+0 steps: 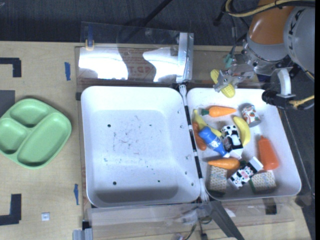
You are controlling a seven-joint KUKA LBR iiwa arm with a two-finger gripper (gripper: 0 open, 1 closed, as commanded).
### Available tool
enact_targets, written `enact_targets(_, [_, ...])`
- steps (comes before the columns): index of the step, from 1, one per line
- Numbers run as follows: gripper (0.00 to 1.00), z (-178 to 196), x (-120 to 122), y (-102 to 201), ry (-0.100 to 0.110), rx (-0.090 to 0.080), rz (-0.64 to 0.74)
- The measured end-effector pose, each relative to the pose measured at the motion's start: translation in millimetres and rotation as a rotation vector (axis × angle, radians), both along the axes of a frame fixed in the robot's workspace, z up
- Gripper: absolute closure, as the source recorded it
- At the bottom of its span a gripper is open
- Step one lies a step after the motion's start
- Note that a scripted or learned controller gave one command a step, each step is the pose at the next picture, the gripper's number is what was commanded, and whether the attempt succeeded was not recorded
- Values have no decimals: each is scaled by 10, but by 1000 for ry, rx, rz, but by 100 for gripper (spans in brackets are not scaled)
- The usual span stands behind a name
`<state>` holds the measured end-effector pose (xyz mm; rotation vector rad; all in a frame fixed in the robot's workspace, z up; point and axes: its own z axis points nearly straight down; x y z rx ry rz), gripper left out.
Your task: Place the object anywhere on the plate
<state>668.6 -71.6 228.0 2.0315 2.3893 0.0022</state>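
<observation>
1. Plate (34, 133) — on the counter (40, 59), left of both bins.
2. Left bin (135, 144) — between the plate and the right bin (285, 134).
3. Right bin holds the toy clutter; corn (227, 89) sits above its rear rim.

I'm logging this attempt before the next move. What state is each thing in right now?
gripper: raised over the right bin's far edge, jaws shut on the corn.
corn: held, lifted off the bin.
green plate: on the bench left of the bins, nothing on it.
left bin: holds no objects.
right bin: crowded with toy food.
</observation>
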Motion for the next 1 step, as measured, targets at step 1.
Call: enact_targets(1, [100,-429,-86,449,6,2,134])
